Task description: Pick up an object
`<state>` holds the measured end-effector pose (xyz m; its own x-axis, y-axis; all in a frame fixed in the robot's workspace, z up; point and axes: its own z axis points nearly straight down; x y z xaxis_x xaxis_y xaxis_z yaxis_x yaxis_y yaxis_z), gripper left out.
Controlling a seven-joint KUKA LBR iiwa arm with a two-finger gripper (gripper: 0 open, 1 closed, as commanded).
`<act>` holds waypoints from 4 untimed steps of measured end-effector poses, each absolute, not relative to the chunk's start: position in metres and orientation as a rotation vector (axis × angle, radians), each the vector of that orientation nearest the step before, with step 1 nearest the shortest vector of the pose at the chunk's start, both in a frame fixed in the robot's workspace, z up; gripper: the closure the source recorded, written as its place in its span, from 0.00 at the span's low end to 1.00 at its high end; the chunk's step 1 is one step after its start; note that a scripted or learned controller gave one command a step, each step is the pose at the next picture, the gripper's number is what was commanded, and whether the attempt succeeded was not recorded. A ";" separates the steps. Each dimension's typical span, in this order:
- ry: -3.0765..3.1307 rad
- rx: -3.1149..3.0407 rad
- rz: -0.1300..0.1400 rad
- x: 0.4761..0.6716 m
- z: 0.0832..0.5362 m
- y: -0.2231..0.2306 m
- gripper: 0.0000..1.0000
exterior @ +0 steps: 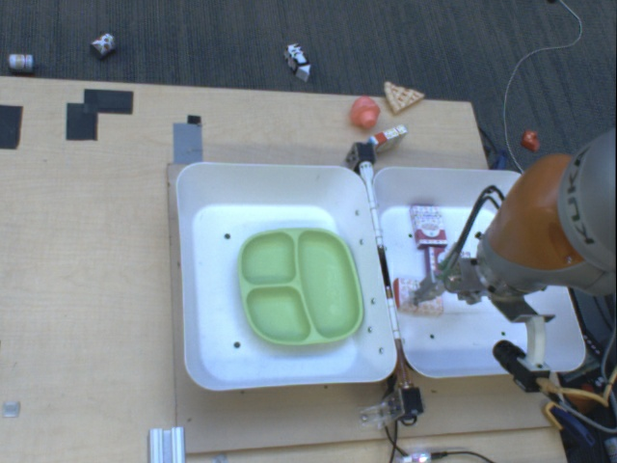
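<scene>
Camera view: my jaws (pixel 431 287) hover low over a small packet (pixel 420 295) in the right bin (pixel 463 360); grip state unclear. Crowding the bin wall risks a miss.

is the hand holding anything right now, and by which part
Cannot be told: the hand sits low over a small pinkish packet in the right bin, but no grip is visible.

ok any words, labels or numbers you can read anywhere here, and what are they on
None can be read.
Red and white packet in the right bin: printed markings, too blurred to read.
Pinkish packet by the pincer: too blurred to read.
Small red and white tube on the bench above the bins: too small to read.
Green divided tray in the left bin: no text visible.
</scene>
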<state>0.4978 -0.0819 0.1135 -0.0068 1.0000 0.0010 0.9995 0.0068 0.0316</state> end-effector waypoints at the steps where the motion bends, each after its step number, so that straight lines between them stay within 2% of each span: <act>1: 2.214 2.209 0.024 0.493 0.090 -0.081 0.00; 2: 2.208 2.203 0.028 0.496 0.103 -0.083 1.00; 3: 2.207 2.203 0.028 0.496 0.103 -0.083 0.00; 4: 2.211 2.209 0.023 0.493 0.090 -0.083 0.00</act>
